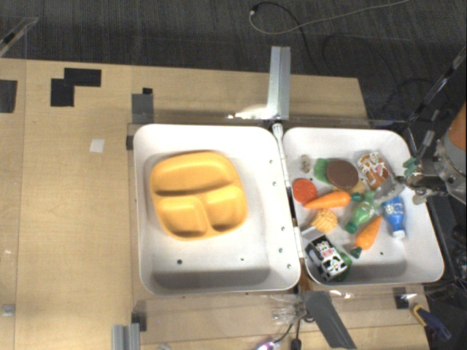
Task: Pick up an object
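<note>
Camera view puts the hand [413,175] at the right bin's [423,265] right rim, its state impossible to tell. Nearest lies the blue bottle [394,218] (long axis toward the front edge), just frontward and inward of it.

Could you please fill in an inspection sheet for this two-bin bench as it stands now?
Surface: wooden bench bearing two white bins, the left bin and the right bin, side by side.
Job's things: toy foods heaped in the right bin, among them a carrot, a green bottle and a blue bottle.
Clutter: yellow divided tray in the left bin.
Grippers: gripper at the right bin's right rim; fingers unclear.
Cables: black cable on the floor beyond the bench.
Surroundings: dark carpet.
</note>
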You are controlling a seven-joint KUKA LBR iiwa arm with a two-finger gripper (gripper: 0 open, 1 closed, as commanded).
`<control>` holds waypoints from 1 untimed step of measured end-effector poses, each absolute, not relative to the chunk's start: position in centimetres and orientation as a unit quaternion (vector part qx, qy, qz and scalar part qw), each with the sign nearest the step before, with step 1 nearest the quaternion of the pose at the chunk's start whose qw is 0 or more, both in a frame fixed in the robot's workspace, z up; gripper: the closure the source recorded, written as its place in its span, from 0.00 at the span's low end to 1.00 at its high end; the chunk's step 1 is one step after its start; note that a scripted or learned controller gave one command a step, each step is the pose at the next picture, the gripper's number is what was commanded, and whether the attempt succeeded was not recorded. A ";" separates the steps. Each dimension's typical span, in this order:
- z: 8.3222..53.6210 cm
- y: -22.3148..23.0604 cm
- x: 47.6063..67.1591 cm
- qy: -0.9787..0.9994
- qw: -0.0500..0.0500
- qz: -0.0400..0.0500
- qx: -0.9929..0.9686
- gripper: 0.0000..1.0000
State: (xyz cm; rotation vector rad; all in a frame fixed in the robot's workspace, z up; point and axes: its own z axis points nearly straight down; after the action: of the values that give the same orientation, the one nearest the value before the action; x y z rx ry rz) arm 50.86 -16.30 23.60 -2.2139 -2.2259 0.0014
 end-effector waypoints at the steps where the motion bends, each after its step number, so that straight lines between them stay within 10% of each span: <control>1: 9.3 -17.8 57.7 -0.752 0.000 -0.002 -0.659 0.00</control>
State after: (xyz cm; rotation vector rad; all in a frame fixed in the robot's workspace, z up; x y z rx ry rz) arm 57.67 -17.83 9.32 -2.0698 -2.3632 -0.0060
